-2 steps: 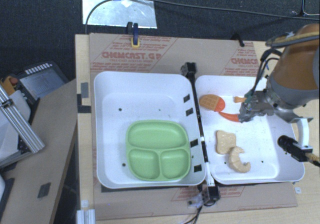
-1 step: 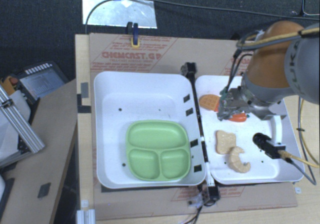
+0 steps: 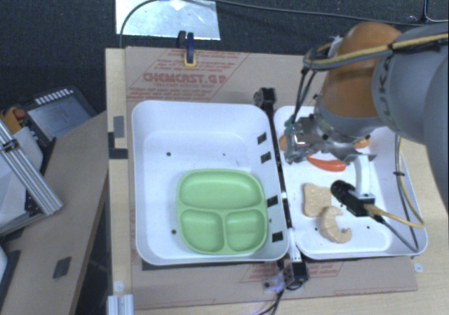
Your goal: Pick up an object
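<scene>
- Camera view: two white bins sat side by side on the bench. The left bin held a green divided plate, lying flat toward the near side.
- The arm reached in from the right over the right bin. The gripper hung low near the wall shared with the left bin.
- Claw state: could not tell, apart or together.
- A red-orange item lay on the bin floor just beside the gripper, partly under the arm.
- A tan flat piece and a croissant-shaped piece lay nearer the front, close together, apart from the gripper.
</scene>
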